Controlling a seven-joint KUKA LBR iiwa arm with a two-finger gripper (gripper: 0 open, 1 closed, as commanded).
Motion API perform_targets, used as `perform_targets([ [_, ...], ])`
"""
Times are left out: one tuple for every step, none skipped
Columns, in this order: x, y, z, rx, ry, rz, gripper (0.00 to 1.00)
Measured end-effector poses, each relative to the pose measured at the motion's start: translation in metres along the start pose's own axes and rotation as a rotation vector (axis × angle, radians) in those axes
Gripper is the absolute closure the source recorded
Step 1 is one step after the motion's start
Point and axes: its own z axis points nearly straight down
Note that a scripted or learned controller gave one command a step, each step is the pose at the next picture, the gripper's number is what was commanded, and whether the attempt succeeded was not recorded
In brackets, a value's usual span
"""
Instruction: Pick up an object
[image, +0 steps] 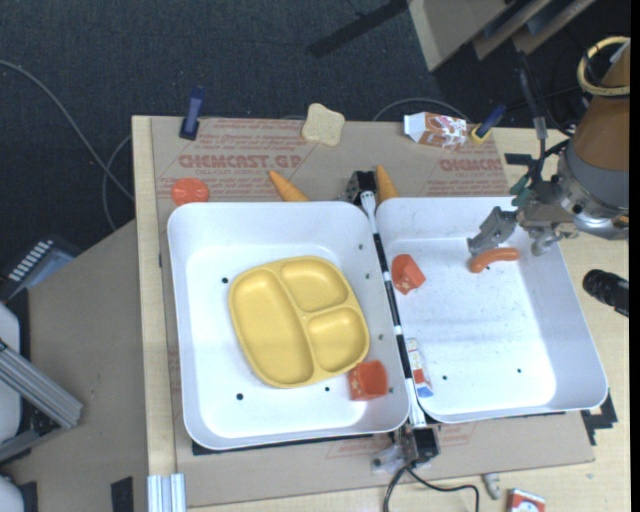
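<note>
Above, we see the tool (505, 238) in the right bin (560, 350), poised over an orange sausage (494, 259); whether it grips, we cannot tell.

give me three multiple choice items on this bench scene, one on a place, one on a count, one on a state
1. Where does the yellow plastic divided plate lie?
A. left white bin
B. right white bin
C. bare bench

2. How many compartments has the plate?
A. two
B. three
C. five

3. How does the orange sausage-shaped toy stand to the gripper?
A. lifted clear above the bins
B. lying in the right bin just under the gripper
C. resting on the plate

Key: 1 A, it sits inside the left bin; 2 B, three hollows show; 3 B, it lies on the bin floor.
</note>
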Motion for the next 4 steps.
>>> perform_targets([
  [-0.036, 0.042, 0.048, -0.002, -0.002, 0.001, 0.0],
  [-0.072, 0.071, 0.15, 0.003, 0.0, 0.001, 0.0],
  [-0.042, 0.093, 0.171, -0.021, -0.008, -0.003, 0.0],
  [-0.042, 0.094, 0.16, -0.025, -0.01, -0.003, 1.0],
])
